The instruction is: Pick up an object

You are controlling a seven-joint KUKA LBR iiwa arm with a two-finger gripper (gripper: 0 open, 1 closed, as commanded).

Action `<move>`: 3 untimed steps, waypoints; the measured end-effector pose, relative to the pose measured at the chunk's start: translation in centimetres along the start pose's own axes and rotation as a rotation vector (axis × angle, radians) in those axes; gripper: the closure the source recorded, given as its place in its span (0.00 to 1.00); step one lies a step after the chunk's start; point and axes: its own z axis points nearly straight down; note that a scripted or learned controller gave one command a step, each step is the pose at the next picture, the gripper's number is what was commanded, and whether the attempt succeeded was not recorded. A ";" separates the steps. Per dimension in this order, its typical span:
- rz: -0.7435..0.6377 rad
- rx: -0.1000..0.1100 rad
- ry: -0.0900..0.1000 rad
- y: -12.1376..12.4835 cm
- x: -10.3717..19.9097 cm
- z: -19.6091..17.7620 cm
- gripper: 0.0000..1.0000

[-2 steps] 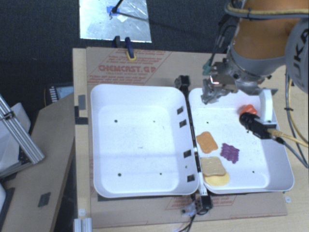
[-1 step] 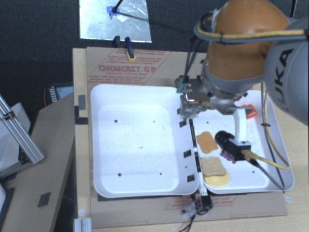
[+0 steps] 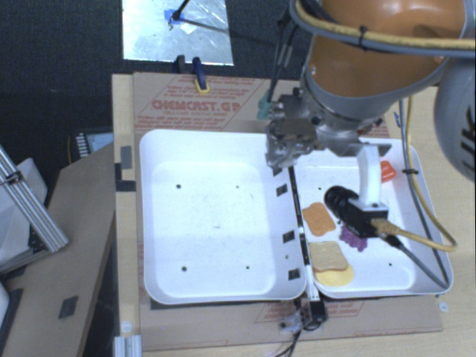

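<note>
At the lower centre-right of the frame, a sandwich-like toy (image 3: 327, 256) and a yellow piece (image 3: 336, 277) touching it lie near the front of the right bin (image 3: 428, 274); just beyond them lie an orange slab (image 3: 318, 218) and a purple piece (image 3: 352, 237), the latter partly under a black fixture.

The left bin (image 3: 160, 199) occupies the centre-left of the frame; the divider between the two bins runs up the middle.

The gripper (image 3: 281, 155) hangs at the upper centre, over the far end of the divider; nothing is visible between its fingers, and whether they are apart or together cannot be told, as the wrist housing covers them.

A red-orange item (image 3: 387, 172) shows at the far right of the right bin, partly behind a white bracket (image 3: 368, 177).

Risk, as a judgement: the gripper stands well apart from every candidate object; a descent from this position would strike the bin rims at the divider; the yellow cable (image 3: 424, 240) across the right bin could snag; the flat pieces offer little edge to grip.

Beyond the bins, the cardboard (image 3: 197, 99) reads "CHEMCAST.G" in red, the last character unclear.
</note>
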 end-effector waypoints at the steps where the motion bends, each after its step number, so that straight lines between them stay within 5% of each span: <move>1: 0.005 0.005 -0.005 2.8 0.3 -1.5 1.00; 2: 0.015 0.013 -0.007 -0.1 -5.7 2.9 1.00; 3: 0.003 -0.001 -0.002 0.1 -1.8 -5.5 1.00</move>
